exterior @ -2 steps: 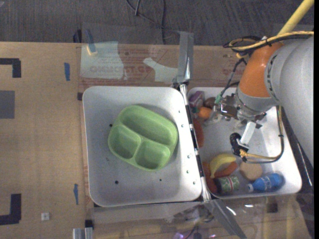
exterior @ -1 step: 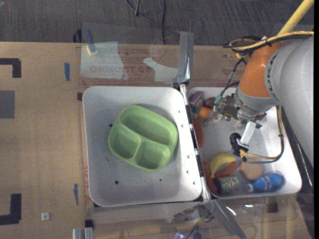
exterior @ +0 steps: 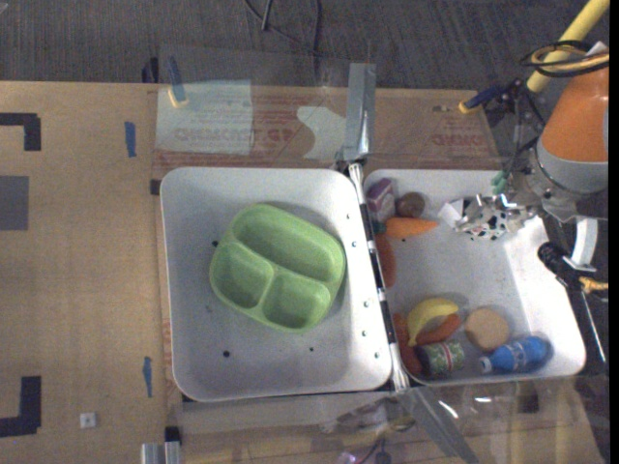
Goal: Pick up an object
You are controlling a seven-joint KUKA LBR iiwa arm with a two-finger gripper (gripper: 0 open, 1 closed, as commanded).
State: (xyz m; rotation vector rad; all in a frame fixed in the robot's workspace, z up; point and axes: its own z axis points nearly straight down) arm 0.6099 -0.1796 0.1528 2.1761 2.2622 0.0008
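My gripper point(exterior: 519, 199) hangs over the back right part of the right bin point(exterior: 542, 363), under the grey wrist and orange band. Right beside it, on its left, is a small black-and-white spotted toy point(exterior: 486, 217); whether the gripper touches it is unclear. Also in this bin are an orange carrot point(exterior: 410, 227), a brown ball point(exterior: 411, 204), a purple item point(exterior: 380, 199), a yellow banana point(exterior: 430, 313), a green can point(exterior: 444, 358), a round tan disc point(exterior: 486, 328) and a blue bottle point(exterior: 517, 354).
The left bin point(exterior: 193, 356) holds a green divided plate point(exterior: 278, 267). A metal divider point(exterior: 372, 278) runs between the bins. A red-orange item point(exterior: 385, 259) lies along the right bin's left wall. The middle of the right bin floor is bare.
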